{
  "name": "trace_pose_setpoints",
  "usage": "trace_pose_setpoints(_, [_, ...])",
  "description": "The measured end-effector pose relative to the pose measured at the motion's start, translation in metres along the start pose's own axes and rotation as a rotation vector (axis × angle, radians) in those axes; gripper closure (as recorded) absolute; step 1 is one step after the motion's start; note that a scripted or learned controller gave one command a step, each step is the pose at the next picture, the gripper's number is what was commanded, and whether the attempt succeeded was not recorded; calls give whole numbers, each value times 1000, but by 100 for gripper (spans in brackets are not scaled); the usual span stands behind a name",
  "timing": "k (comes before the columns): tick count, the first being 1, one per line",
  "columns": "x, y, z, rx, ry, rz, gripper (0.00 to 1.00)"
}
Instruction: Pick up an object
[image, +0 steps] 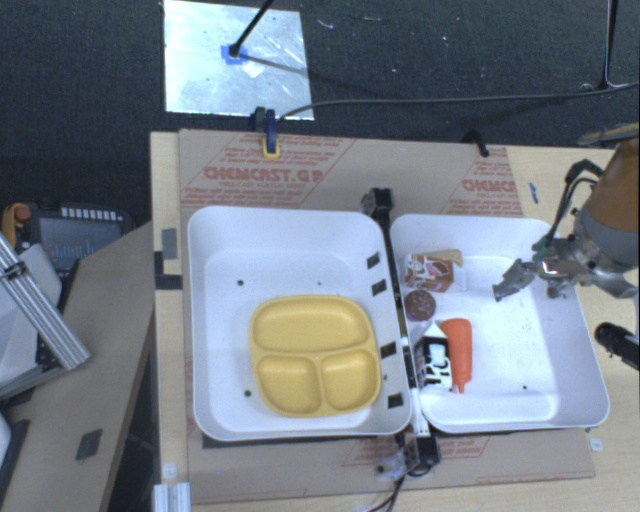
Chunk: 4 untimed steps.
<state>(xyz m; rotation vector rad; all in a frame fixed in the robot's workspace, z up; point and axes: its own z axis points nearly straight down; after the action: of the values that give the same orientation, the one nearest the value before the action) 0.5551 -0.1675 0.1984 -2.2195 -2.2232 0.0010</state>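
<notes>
nearest, the carrot (458, 354) lies lengthwise, down-left of the gripper (510, 283); whether that claw is clenched cannot be told.

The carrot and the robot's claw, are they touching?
Apart. The camera view shows bare white bin floor between the gripper, up at the right bin's far side, and the orange carrot lying lower left.

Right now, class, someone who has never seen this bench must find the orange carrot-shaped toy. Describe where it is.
Find the right-hand white bin. Near its left wall lie a few small things; the carrot-shaped toy is the lowest of them, beside a black-and-white item. It alone is plain bright orange and long.
</notes>
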Motion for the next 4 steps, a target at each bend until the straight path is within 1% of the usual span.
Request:
trace_pose_setpoints(1, [-1, -4, 62, 3, 1, 1, 0])
trace_pose_setpoints(2, [-1, -3, 114, 0, 1, 1, 0])
trace_pose_setpoints(3, [-1, -2, 101, -4, -1, 0, 100])
trace_pose_setpoints(4, [-1, 6, 56, -7, -1, -2, 100])
